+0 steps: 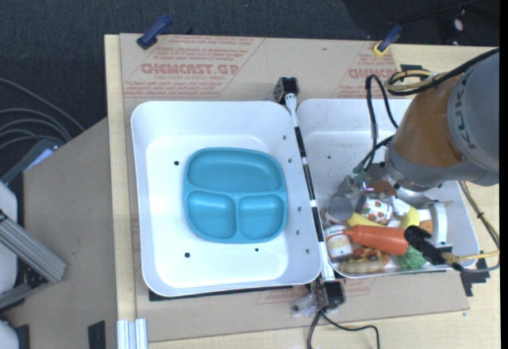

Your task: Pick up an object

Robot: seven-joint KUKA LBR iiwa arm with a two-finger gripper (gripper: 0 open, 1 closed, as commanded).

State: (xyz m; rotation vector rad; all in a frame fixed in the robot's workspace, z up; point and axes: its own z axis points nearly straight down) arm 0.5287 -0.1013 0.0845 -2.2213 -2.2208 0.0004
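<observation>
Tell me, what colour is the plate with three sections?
The plate is light blue, seen clearly in the camera view, in the left bin.

We see orange carrot [379,238] lying flat just below gripper [371,190]; small jar [339,244] lower left of it, yellow piece [410,219] to right.

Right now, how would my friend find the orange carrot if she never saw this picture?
Look at the right white bin, the one the grey and orange arm reaches into. Go to the pile of toy food at its near edge. The carrot lies flat across that pile, long and orange-red, beside a small labelled jar; nothing else there is that long or that colour.
</observation>
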